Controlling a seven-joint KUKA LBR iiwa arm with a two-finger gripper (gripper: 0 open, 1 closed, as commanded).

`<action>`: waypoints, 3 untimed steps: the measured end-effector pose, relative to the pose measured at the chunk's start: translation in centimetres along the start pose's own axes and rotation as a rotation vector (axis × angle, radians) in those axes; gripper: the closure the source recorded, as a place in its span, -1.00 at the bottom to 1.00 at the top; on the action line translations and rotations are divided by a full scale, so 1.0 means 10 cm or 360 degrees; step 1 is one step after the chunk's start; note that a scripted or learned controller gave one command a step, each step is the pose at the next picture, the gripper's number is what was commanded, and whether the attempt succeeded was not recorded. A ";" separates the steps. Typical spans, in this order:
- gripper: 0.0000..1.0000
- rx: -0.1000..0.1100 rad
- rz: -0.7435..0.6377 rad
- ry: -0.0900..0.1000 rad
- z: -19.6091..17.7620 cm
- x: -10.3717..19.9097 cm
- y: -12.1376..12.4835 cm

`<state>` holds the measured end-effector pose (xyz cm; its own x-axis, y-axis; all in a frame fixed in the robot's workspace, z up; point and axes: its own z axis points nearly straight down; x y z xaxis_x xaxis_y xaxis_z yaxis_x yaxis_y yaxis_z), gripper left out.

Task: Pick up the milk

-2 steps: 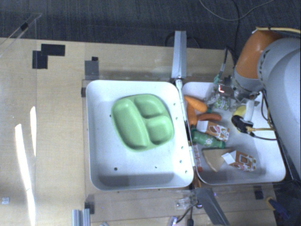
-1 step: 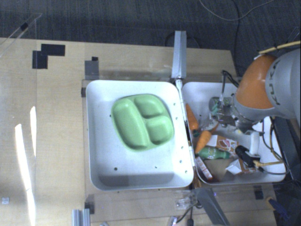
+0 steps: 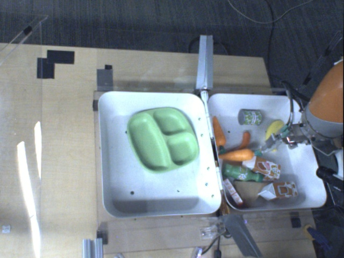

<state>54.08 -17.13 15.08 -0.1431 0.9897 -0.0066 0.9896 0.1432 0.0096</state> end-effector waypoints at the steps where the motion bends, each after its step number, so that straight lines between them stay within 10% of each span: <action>1: -1.00 -0.0009 -0.0018 -0.0003 0.60 0.10 -0.49; 2: 1.00 -0.0018 -0.0020 0.0001 0.49 0.12 -0.46; 3: -1.00 -0.0017 -0.0021 0.0002 0.49 0.12 -0.46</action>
<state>49.44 -16.66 10.10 -0.1559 0.9878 -0.0058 0.9876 0.1560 0.0202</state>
